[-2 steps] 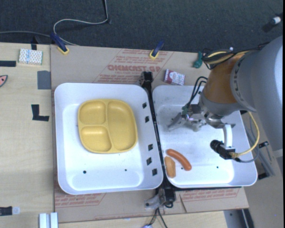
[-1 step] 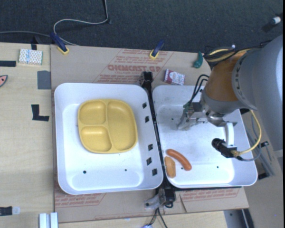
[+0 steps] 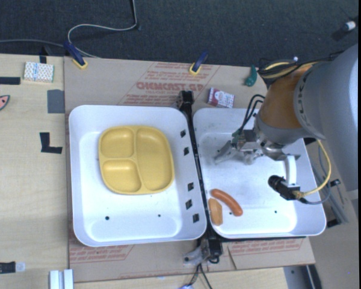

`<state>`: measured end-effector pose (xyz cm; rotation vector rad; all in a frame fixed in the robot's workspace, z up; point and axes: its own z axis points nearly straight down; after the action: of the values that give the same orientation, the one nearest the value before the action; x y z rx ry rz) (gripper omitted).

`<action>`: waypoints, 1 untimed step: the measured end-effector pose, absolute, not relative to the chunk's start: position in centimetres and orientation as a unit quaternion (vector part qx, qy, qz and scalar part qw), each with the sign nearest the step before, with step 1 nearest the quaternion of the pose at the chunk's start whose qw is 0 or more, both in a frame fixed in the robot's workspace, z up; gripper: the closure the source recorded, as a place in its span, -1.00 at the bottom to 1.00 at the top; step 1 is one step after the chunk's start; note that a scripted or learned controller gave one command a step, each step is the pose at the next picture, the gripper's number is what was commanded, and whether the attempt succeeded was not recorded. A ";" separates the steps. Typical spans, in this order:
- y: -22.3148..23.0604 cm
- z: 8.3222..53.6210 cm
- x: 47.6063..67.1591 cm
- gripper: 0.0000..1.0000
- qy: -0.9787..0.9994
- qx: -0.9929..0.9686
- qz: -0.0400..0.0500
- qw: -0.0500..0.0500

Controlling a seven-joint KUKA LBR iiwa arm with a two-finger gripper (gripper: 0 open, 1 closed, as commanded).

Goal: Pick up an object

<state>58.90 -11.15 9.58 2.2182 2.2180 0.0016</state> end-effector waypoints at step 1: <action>-9.8 8.6 62.8 -1.00 0.708 0.707 0.001 0.000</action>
<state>62.79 -9.78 8.57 2.2190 2.2227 0.0018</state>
